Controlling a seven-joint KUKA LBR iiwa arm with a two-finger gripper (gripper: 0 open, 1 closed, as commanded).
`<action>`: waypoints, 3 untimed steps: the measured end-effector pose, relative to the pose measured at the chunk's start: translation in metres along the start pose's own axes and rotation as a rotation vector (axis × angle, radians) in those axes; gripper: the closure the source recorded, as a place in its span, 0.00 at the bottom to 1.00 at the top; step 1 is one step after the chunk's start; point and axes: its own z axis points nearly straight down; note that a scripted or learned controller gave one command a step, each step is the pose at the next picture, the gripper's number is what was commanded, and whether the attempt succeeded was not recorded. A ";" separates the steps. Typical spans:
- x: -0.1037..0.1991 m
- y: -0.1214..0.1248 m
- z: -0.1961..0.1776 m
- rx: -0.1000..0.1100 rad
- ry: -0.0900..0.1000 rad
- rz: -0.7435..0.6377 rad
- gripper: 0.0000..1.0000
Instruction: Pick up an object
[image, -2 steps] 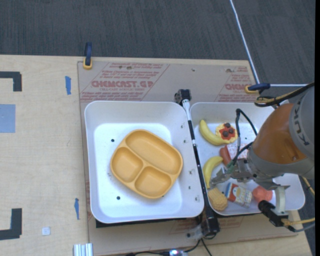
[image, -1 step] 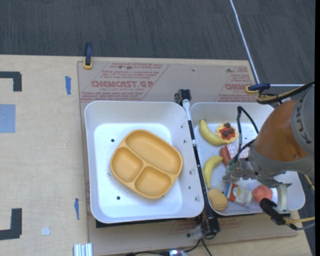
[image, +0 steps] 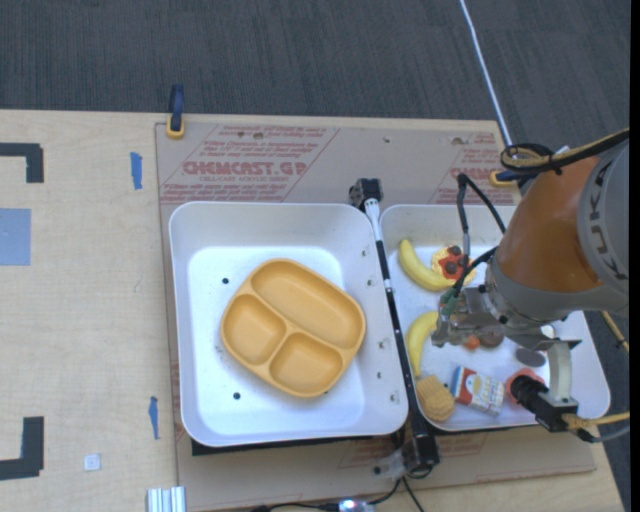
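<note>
The right bin (image: 596, 392) holds a yellow banana (image: 420, 264) at the back and a second yellow banana (image: 421, 338) just left of the gripper. A small red and orange item (image: 453, 263) lies against the back banana. A round tan biscuit-like piece (image: 436, 397) and a white packet with red and blue print (image: 477, 389) lie at the front. My gripper (image: 462, 325) hangs low over the middle of this bin, right of the second banana. The arm's orange wrist covers the bin's right half.
The left bin (image: 190, 300) holds a yellow three-compartment plate (image: 292, 327). A red-ended object (image: 523, 384) lies at the right bin's front right. Cables loop over the arm, and a black clamp (image: 366, 190) sits between the bins at the back.
</note>
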 end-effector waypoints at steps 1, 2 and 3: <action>0.000 0.000 0.000 0.001 -0.001 0.000 0.00; -0.062 0.002 0.096 0.002 -0.001 0.002 0.00; -0.061 0.000 0.099 -0.001 -0.001 0.002 0.00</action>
